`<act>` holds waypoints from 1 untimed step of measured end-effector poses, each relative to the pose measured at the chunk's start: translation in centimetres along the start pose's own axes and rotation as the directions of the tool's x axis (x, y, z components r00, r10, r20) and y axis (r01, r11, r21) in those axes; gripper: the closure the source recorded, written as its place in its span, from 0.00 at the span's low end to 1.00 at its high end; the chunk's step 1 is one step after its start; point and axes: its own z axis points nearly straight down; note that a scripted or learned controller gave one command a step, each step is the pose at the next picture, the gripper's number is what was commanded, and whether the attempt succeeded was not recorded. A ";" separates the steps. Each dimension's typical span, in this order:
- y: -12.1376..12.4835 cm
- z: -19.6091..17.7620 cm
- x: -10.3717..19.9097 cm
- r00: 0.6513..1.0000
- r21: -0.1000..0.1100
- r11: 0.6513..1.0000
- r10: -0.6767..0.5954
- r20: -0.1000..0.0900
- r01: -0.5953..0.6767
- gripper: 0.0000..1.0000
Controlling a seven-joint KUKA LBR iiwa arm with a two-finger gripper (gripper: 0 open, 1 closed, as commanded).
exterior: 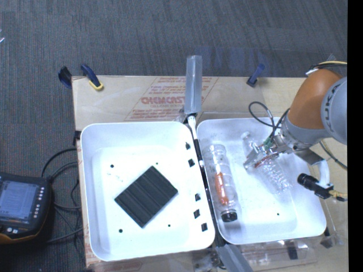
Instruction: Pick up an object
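You are looking at a robotics lab or test cell; the plywood bench [113, 101] stands on grey carpet [142, 27] like an office floor's; blue clamps [89, 77] grip the bench's far edge; two shallow white bins [91, 152] sit side by side on the bench; left of the bench, on the carpet, a teach pendant [21, 205] lies with its screen lit, cables [59, 163] trailing toward the bench; the grey-and-orange industrial arm [317, 109] leans in over the bench's right end.
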 end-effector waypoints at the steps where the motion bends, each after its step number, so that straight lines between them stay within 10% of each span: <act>1: 0.0 -0.8 0.0 1.000 0.000 1.000 0.002 -0.002 -0.002 1.00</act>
